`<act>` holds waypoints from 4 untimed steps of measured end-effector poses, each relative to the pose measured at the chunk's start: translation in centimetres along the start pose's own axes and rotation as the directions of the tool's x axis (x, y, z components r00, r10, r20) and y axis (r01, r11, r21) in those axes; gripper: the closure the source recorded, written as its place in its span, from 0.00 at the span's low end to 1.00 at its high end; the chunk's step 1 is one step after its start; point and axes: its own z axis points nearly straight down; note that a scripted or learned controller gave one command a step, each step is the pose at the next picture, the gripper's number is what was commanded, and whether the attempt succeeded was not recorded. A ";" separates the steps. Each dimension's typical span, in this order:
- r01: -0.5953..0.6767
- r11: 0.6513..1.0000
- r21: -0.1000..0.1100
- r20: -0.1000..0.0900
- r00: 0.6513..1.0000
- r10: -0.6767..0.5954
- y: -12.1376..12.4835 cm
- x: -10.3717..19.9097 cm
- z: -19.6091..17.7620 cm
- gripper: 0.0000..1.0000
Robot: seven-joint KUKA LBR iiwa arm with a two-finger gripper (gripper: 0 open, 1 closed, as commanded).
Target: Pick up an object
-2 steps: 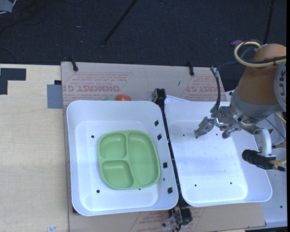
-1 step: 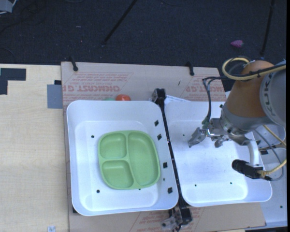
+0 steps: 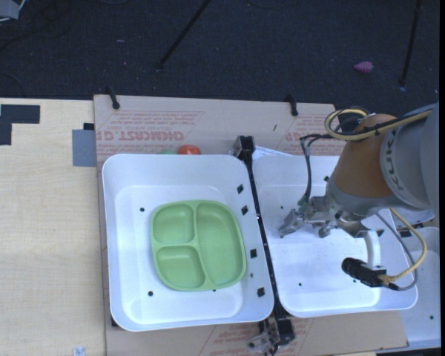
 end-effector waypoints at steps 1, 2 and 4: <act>-0.006 1.000 -0.003 0.000 1.000 0.006 0.1 -0.2 -1.3 1.00; 0.001 1.000 -0.010 0.002 1.000 -0.001 0.8 0.2 -5.9 1.00; 0.000 1.000 -0.010 0.002 1.000 0.000 0.8 -0.6 -13.3 1.00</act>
